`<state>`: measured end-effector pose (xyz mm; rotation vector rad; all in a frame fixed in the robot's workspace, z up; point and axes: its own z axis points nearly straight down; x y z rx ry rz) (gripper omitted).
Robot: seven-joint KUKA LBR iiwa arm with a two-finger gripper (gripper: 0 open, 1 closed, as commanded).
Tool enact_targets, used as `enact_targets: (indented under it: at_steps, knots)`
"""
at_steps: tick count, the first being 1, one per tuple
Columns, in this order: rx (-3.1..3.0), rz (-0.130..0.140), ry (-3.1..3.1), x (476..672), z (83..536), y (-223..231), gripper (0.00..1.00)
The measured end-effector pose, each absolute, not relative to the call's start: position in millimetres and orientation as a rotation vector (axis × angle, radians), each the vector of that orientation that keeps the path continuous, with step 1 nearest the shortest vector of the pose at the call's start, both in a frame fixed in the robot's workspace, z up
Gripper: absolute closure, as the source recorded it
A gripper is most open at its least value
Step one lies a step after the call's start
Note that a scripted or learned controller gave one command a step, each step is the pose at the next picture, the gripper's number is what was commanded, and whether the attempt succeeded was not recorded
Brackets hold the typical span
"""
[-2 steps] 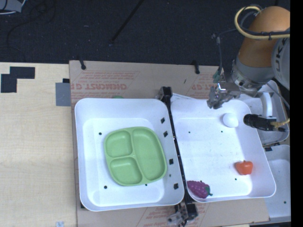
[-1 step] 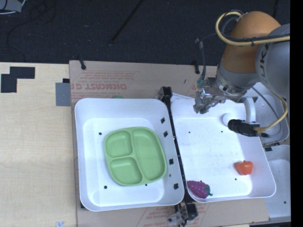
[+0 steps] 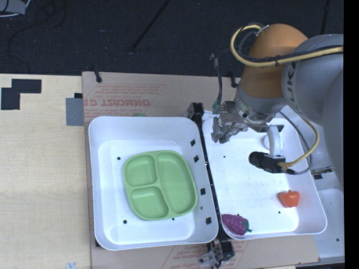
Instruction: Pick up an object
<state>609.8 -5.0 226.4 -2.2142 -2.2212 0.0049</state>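
The gripper (image 3: 223, 133) hangs over the upper left corner of the right bin (image 3: 247, 200), close to the wall it shares with the left bin (image 3: 106, 150), and I cannot tell whether it is spread or pressed together. In the right bin, purple grapes (image 3: 235, 224) lie in the lower left corner and an orange-red pepper (image 3: 289, 198) lies near the lower right, both well apart from the gripper. A green plate (image 3: 160, 184) lies flat in the middle of the left bin.

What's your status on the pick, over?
Arm's end effector at right bin, top-left corner in view. orange toy and purple grapes along bottom edge, apart from it. Nothing between.
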Motion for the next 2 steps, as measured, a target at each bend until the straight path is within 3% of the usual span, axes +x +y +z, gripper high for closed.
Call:
enact_targets:
  at_steps: [1,2]
  knots:
    - [-2.213,0.002,-2.223,597.7,235,51,1.00]
    - [-2.214,0.006,-2.222,572.5,234,100,1.00]
